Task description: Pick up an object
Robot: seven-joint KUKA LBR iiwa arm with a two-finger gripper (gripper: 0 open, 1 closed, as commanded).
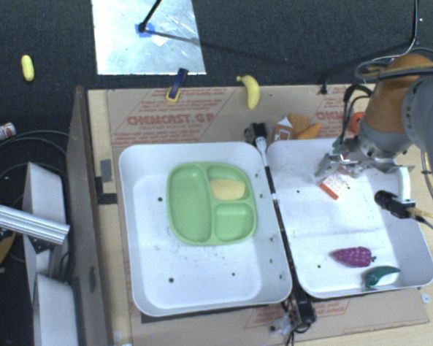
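My gripper (pixel 335 167) hangs over the back of the right bin (pixel 307 221), on the grey arm that reaches in from the right. A small orange and white object (pixel 334 188) lies right under its tip; whether they touch is unclear. Near that bin's front lie a purple bunch of grapes (pixel 352 256) and a teal object (pixel 381 274) in the front right corner. The left bin (pixel 154 282) holds a green divided plate (pixel 193 206) with a yellow object (pixel 228 188) in its back right compartment.
A yellow banana (pixel 252 92) and an orange item (pixel 301 128) lie on the cardboard behind the bins. A blue and yellow clamp (pixel 176 85) sits at the cardboard's back edge. Grey equipment and cables stand at the left.
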